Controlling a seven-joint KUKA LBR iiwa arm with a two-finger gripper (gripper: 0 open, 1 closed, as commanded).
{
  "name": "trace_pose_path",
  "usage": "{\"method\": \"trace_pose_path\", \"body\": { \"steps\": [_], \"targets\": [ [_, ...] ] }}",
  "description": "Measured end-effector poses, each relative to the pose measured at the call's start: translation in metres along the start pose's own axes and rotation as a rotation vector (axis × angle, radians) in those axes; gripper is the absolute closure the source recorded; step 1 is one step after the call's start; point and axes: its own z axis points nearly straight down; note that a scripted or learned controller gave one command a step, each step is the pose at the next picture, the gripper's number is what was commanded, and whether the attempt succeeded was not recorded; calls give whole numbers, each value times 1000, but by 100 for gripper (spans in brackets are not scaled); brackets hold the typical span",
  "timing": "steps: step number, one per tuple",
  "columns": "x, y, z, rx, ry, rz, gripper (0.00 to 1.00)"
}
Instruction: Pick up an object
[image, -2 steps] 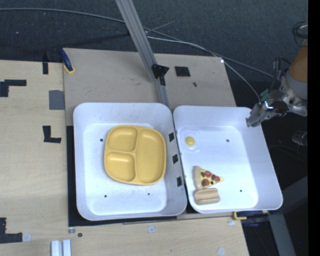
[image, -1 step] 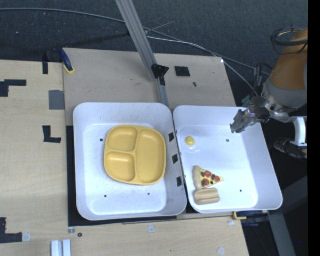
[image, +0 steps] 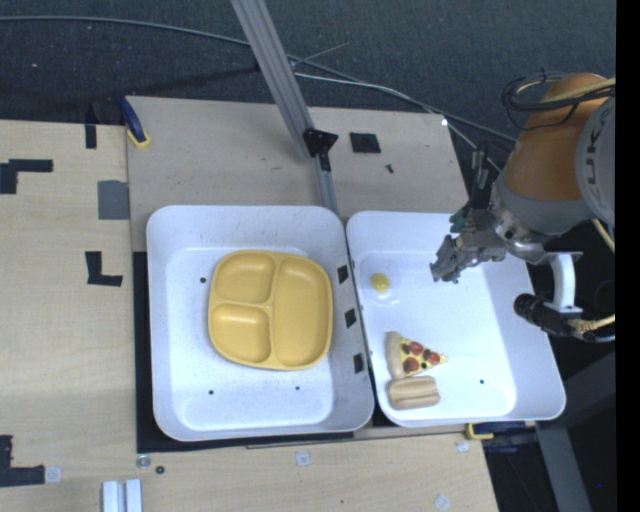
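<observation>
3 small things lie in the right bin (image: 520, 395), and any of them could be the object to pick up. a small yellow ball (image: 380, 283) sits near the bin's left wall, toward the far end. a pizza slice toy (image: 412, 355) lies nearer the front, its crust to the left and its tip pointing right. a tan bread roll (image: 413, 393) lies just in front of the slice, close to it or touching; i cannot tell which.

none of the 3 is lifted; all rest on the bin floor. the claw (image: 447, 268) hangs over the far part of the same bin, to the right of the yellow ball and apart from it, and well apart from the slice and the roll. nothing shows between its tips. it looks dark and blurred against the white, so i cannot tell whether it is spread or drawn together.

judging from this, the task is at its start: the claw is in the right bin's area, but no object is reached or grasped. what is left is to settle over 1 object, come down, close on it and raise it. the ball looks the nearest candidate.

further out, the left bin (image: 170, 300) holds a yellow divided plate (image: 270, 308) with 3 compartments, lying flat in the middle. both bins sit side by side on the wooden surface (image: 220, 150), and the grey arm with its orange band (image: 550, 130) reaches in from the right.
</observation>
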Motion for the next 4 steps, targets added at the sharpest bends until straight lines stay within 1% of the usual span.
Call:
{"method": "trace_pose_path", "body": {
  "steps": [1,3,4],
  "targets": [
    [49,-14,11,1,0,0,100],
    [160,-36,-8,-1,2,-4,100],
    [202,-48,4,1,0,-2,100]
  ]
}}
